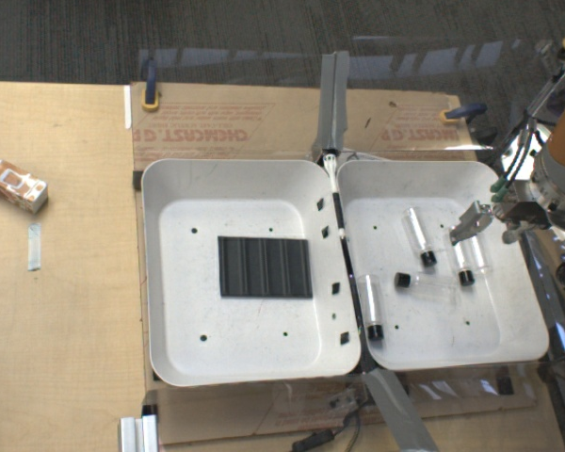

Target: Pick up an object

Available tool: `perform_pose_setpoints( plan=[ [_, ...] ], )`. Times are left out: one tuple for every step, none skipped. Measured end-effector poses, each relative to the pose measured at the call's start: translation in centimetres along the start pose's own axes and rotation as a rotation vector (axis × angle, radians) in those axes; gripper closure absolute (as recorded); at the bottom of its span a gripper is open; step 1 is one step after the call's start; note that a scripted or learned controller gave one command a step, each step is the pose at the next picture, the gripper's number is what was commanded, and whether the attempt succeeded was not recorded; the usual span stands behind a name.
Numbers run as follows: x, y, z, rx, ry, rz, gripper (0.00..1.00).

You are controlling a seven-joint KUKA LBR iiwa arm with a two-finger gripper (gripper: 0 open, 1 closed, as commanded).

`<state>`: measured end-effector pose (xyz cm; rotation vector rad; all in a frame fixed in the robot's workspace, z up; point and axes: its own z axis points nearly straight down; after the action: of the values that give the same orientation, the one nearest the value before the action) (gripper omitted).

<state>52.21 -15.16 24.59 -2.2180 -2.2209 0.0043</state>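
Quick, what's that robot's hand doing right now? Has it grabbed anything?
Hand: over the right bin, above a clear tube with a black cap. Nothing visibly held; whether it is open or closed cannot be told.

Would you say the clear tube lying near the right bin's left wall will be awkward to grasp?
Probably. The clear tube looks round and smooth, so it may roll or slip. It lies beside the right bin's left wall, likely crowding the gripper.

Two bins sat side by side on the counter (66,347). The left bin (169,347) held a ribbed block (265,267) at its middle. The right bin (433,347) held three tubes (420,235) and a small cap (402,279). Left of both bins lay a small box (17,186).
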Motion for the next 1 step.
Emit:
perform_pose_setpoints(
  plan=[
    [-2.18,2.31,15.15,-0.001,0.002,-0.088,0.0]
  ],
)
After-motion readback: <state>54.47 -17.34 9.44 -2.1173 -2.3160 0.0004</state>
